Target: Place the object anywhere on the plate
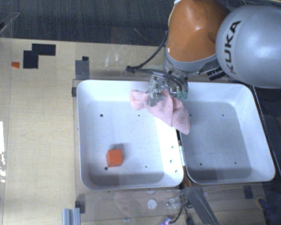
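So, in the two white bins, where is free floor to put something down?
Right bin: floor bare below the gripper. Left bin: bare from its left wall to the orange block. Crowded at the top of the shared wall, where the pink cloth hangs.

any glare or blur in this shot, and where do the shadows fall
Camera view: a bright glare streak lies on the bench at far left; the orange block in the left bin casts a small soft shadow towards its lower left; the pink cloth hanging at the claw is soft-edged and lacks fine detail; both bins look evenly lit, the right bin shaded along its near wall.
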### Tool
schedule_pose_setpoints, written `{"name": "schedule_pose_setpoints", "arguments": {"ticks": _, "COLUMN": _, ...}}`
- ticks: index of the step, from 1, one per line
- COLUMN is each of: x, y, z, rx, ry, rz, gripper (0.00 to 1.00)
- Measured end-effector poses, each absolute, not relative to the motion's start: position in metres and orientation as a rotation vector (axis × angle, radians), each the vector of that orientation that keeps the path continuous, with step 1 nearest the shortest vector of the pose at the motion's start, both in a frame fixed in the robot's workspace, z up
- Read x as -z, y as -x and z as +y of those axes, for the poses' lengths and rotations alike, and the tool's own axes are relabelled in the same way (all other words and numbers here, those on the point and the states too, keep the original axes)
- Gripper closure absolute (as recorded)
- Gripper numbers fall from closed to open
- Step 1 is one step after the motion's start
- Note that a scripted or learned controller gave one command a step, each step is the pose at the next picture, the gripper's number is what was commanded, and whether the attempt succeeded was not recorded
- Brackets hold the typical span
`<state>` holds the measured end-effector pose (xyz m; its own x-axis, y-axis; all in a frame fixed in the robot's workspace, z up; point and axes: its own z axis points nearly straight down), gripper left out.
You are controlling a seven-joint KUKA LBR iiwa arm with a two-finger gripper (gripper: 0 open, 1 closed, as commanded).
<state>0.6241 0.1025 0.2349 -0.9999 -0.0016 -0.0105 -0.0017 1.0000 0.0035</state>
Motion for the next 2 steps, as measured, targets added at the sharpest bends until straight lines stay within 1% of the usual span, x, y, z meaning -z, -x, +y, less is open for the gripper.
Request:
{"name": "schedule_pose_setpoints", "arguments": {"ticks": 1, "x": -0.2307, "y": -0.6138, "z": 0.1534, "rx": -0.007, "ry": 0.007, "rz": 3.132, "gripper": 1.0}}
{"name": "schedule_pose_setpoints", "arguments": {"ticks": 2, "x": -0.231, "y": -0.614, "z": 0.1532, "rx": -0.007, "ry": 0.006, "rz": 3.132, "gripper": 0.0}}
